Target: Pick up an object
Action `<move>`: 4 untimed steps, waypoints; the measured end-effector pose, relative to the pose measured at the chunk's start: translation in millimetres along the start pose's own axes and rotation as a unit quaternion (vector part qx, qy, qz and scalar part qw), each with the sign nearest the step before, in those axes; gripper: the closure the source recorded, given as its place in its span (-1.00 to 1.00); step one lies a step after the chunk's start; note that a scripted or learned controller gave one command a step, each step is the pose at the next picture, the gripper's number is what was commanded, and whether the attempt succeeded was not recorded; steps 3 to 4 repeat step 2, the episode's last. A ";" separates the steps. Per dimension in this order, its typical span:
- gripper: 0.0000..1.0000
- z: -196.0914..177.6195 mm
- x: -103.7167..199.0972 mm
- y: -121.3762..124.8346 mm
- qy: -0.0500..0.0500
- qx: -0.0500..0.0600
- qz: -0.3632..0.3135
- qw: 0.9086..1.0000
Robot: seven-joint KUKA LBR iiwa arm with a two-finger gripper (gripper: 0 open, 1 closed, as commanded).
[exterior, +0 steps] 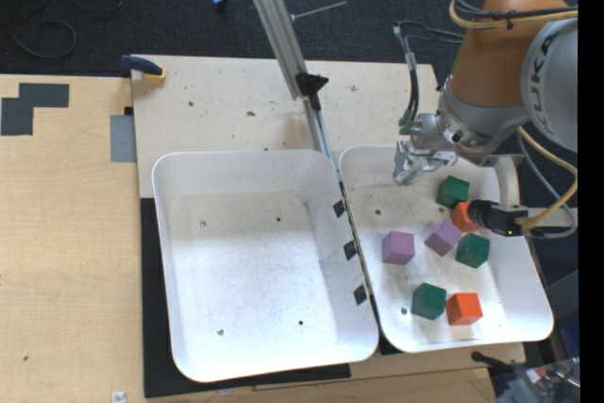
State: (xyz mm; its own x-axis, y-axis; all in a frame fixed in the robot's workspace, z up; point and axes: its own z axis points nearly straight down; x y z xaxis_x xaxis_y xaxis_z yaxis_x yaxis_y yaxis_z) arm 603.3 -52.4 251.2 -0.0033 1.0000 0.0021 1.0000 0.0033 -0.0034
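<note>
Nearest us, in the right bin [528, 321], sat an orange cube [463, 308] just beside a dark green cube [428, 300]. Further back we noted two purple cubes [398, 247] [443, 237], close together, a green cube [472, 249] and another green one [453, 191] near the far wall. The gripper [412, 167] hung over the bin's far left part, apart from every cube; its fingers stood slightly parted with nothing between them. The left bin [189, 193] lay alongside.

Left bin [189, 203]: floor unobstructed. Right bin [528, 321]: blocks [398, 247] cluster mid-floor and right; open floor remains along its left wall.
</note>
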 end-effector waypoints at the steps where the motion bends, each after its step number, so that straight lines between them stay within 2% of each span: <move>1: 1.00 -2.4 54.0 -13.6 0.000 0.001 0.000 1.000; 2: 1.00 18.9 105.0 -21.0 0.000 0.001 0.000 1.000; 4: 1.00 18.9 105.0 -21.0 0.000 0.001 0.000 1.000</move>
